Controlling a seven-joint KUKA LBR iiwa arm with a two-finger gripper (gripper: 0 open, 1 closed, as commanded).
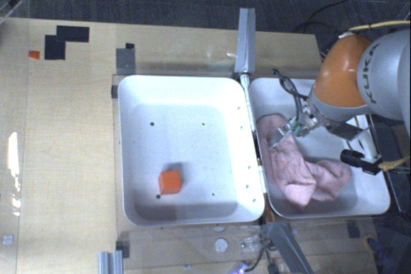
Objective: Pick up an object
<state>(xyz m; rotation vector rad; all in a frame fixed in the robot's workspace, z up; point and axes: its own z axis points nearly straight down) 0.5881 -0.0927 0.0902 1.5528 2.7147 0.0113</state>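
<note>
Gripper (287,131) is down in the right bin (372,202), at the upper-left end of the pink cloth (302,170), can't tell its grip state. Cloth runs from the bin's left wall toward its near-right corner, crumpled. Orange block (170,182) sits alone in the left bin (128,138), near the front edge, open floor all round it

Black L-shaped marker (64,40) & small orange square (34,55) on bench (64,157), far left.
</note>
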